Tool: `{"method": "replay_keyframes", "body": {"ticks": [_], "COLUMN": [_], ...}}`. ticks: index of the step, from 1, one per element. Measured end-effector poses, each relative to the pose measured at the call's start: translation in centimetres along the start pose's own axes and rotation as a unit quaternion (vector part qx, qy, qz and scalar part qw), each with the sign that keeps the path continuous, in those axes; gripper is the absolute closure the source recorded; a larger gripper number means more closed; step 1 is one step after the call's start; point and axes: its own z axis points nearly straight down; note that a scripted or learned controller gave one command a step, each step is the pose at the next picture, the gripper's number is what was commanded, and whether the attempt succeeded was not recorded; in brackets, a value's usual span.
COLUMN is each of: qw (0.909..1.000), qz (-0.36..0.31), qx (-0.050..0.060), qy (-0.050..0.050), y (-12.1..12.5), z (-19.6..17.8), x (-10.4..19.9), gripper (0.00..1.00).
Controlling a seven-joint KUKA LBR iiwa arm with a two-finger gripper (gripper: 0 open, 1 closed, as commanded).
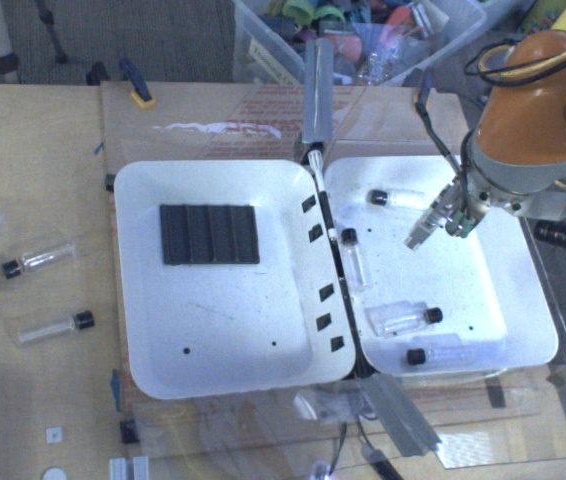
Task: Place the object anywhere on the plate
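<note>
Vials [403, 318] in right bin [523, 318]; no legible labels.

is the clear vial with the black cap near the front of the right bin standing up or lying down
Lying down: the clear black-capped vial rests on its side on the floor of the right white bin, cap pointing right.

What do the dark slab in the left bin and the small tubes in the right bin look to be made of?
The dark plate looks like matte black plastic or rubber: no glare, with shallow grooves splitting it into strips. The vials seem to be clear plastic or glass, since the white right bin shows through them; their black caps look like plastic. The bins look like smooth moulded plastic with a faint sheen.
</note>
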Motion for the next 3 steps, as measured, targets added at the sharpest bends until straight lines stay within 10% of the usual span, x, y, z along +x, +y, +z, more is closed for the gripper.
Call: {"method": "replay_keyframes", "body": {"ticks": [2,3], "qw": [0.9403,0.8529], "qz": [0.340,0.522], "qx": [-0.001,0.000], "qy": [-0.002,-0.002], "y": [10.2,16.5], "z": [-10.0,-22.7], "x": [6.8,4.5], "gripper": [1.00,1.00]}}
